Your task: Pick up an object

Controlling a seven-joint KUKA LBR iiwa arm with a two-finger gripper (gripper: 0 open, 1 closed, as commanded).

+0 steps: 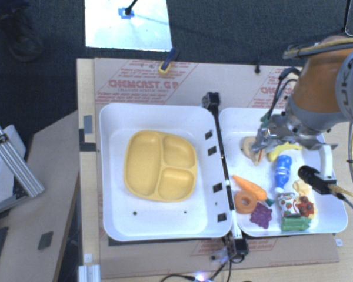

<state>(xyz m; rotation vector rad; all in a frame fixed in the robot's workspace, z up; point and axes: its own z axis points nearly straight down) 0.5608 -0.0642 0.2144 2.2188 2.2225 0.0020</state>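
1. The arm [326,84] reaches in from the right, orange band showing above the wrist, and hangs over the upper part of the right bin [332,216].
2. The end effector [260,145] sits low over the bin's upper left area, just beside a pale, rounded object [247,147] lying there.
3. Open or closed? I cannot tell from this slant (the metal parts blur together), and nothing shows between them.
4. Just to the right, a yellow banana [280,152] peeks out from under the wrist.
5. Below it lies a blue bottle [282,170] with a white cap end, set roughly upright in the view.
6. Toward the bin's lower left: an orange carrot [249,186], then an orange ring [245,202] touching its lower side.
7. A purple bunch of grapes [261,215] rests just beside the ring, near the front wall.
8. A small printed carton [286,203], a red item [306,206] and a green piece [296,222] crowd the lower right corner.
9. Over in the left bin [115,157], a yellow divided tray [160,165] lies flat, well apart from the action.
10. Both bins sit side by side on the bench [141,78].
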